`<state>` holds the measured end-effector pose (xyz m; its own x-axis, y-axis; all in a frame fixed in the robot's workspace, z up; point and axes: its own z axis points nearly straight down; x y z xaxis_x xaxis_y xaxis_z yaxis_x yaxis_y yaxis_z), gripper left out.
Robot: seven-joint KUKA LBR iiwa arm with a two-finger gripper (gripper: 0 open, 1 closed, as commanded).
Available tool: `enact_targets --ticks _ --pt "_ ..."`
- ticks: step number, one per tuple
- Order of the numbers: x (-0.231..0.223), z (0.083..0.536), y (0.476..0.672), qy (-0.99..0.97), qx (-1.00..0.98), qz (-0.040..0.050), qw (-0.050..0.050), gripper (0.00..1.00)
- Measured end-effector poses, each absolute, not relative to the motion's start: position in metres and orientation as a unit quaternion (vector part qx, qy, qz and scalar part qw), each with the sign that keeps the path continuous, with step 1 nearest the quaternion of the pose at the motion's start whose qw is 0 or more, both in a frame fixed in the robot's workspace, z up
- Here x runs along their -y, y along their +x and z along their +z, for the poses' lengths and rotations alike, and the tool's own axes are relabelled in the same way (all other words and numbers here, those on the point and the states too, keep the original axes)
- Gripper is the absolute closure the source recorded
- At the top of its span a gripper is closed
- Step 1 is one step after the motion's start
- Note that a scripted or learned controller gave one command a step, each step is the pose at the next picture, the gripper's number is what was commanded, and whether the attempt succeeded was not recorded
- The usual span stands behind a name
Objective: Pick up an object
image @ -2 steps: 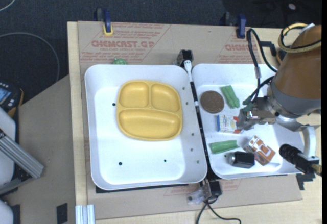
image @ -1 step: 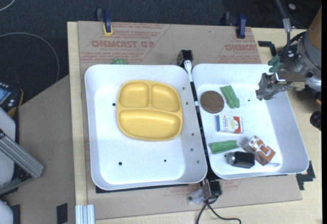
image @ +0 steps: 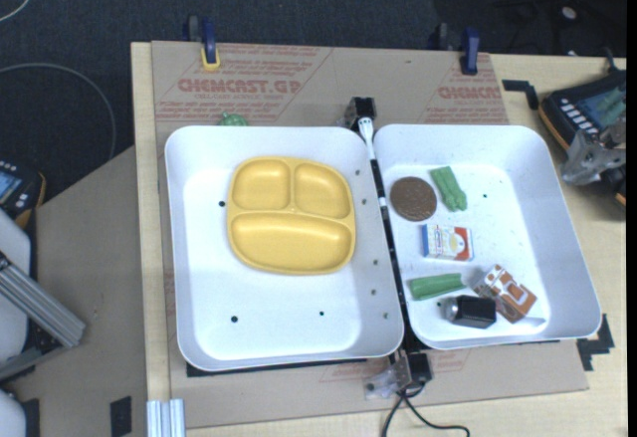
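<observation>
Two white bins sit side by side. The left bin [image: 199, 256] holds a yellow divided plate [image: 292, 215]. The right bin [image: 557, 226] holds a brown disc [image: 413, 198], two green pieces [image: 449, 188], a small box [image: 446, 243], a black object [image: 471, 311] and a brown packet [image: 508, 291]. The gripper [image: 594, 156] is beyond the right bin's rim; its grasp cannot be told.

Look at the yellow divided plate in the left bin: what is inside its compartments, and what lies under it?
The yellow divided plate shows three compartments with bare yellow surfaces. It rests on the floor of the left bin; the floor beneath it is covered and cannot be seen.
</observation>
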<state>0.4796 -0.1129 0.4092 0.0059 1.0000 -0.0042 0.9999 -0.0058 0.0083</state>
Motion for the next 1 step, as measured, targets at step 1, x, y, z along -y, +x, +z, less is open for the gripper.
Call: enact_targets --ticks 1 --pt "0.1967 0.4305 0.4796 0.709 -0.706 0.0003 0.004 1.0"
